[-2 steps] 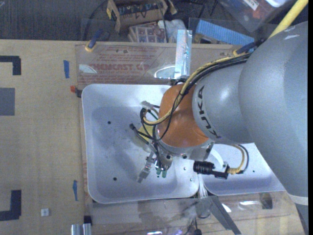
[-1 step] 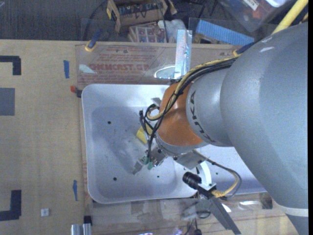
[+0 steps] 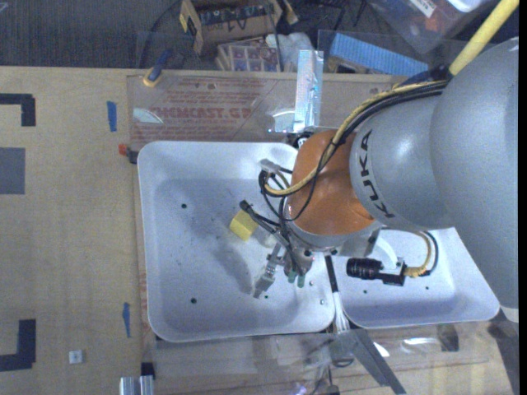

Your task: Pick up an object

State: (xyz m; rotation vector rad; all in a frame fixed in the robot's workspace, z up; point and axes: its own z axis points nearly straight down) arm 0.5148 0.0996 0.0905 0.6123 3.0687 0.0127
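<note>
Reaching in from the right, the grey KUKA arm (image 3: 428,146) angles its two-finger gripper (image 3: 265,288) down over the left shallow white bin (image 3: 165,220), fingers pressed together, small yellow block (image 3: 242,225) lying just beside.

The grey arm (image 3: 445,138) carries the word "KUKA" in dark letters. A clear sheet (image 3: 218,113) above the bins has red print, too blurred to read.

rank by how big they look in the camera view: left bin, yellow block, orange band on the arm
1. left bin
2. orange band, though it sits nearer the camera, which inflates it
3. yellow block
</note>
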